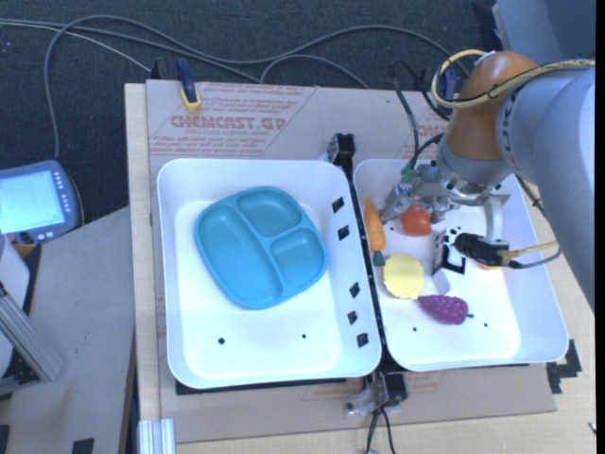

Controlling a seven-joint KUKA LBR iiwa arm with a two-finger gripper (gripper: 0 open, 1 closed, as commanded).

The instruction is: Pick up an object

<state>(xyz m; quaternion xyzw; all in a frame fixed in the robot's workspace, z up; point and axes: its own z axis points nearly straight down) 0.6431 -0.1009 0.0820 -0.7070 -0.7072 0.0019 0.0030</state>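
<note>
Over the right bin (529,339) we see the gripper (423,206) lowered beside a red-orange tomato-like toy (417,221), presumably lining up a grasp, though we cannot tell whether it is clenched or released.
</note>
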